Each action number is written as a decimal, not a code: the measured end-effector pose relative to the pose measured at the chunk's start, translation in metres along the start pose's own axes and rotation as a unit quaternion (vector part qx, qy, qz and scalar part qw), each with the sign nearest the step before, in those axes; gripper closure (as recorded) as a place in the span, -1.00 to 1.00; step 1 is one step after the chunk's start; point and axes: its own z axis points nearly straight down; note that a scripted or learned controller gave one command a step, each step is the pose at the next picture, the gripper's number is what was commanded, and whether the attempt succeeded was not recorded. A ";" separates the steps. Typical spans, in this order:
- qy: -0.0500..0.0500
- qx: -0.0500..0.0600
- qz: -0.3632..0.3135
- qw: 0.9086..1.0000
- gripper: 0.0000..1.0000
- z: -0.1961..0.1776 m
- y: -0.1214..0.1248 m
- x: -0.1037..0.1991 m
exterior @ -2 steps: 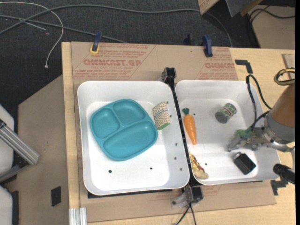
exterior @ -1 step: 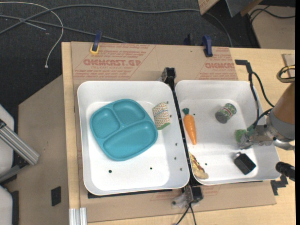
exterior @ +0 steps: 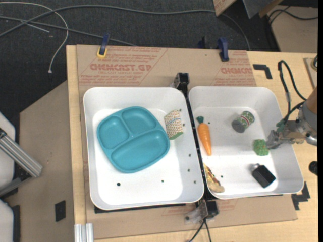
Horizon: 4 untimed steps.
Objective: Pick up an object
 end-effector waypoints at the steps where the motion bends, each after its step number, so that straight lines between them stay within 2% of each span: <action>1: 0.000 0.000 0.000 1.000 1.00 -0.044 0.004 0.004; 2: 0.000 0.001 0.000 1.000 1.00 -0.099 -0.005 0.002; 4: 0.002 0.004 -0.001 1.000 1.00 -0.082 -0.012 0.111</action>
